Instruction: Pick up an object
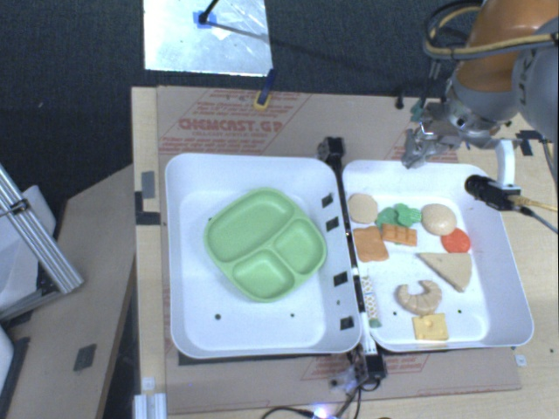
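The left white bin [188,321] held a pale green three-compartment plastic plate [265,243] lying flat near its middle. The right white bin [502,321] held a crowded cluster of toy foods: a round beige bun [362,206], a dark green leafy piece [401,215], an orange waffle square [399,233] touching an orange slab [371,245], a pale egg-shaped piece [438,217] against a red tomato-like slice [456,241], a tan wedge [448,270], a curled beige croissant [421,296] and a yellow cracker square [430,326]. The two-finger gripper [421,150] hung over that bin's far rim, above the cluster, with nothing in it; whether its jaws stood apart could not be told. The pieces lay so tightly packed that a descent probably risked straddling two, or nudging one aside; thin flat pieces would likely slip
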Robot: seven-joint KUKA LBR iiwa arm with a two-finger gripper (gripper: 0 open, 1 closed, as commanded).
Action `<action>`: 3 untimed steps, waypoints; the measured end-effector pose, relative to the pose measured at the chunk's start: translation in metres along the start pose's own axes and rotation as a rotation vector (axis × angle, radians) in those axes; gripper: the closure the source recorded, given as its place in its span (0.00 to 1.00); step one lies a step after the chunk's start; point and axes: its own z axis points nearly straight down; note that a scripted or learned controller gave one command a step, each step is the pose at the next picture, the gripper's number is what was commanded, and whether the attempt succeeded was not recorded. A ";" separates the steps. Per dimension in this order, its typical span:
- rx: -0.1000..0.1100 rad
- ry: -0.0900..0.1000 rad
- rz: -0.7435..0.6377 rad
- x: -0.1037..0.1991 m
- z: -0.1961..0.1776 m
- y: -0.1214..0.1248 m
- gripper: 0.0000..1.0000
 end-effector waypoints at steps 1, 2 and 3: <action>0.001 0.000 0.000 0.047 -0.007 -0.015 1.00; 0.003 0.002 0.000 0.105 0.003 -0.039 1.00; 0.002 0.001 0.001 0.156 0.011 -0.046 1.00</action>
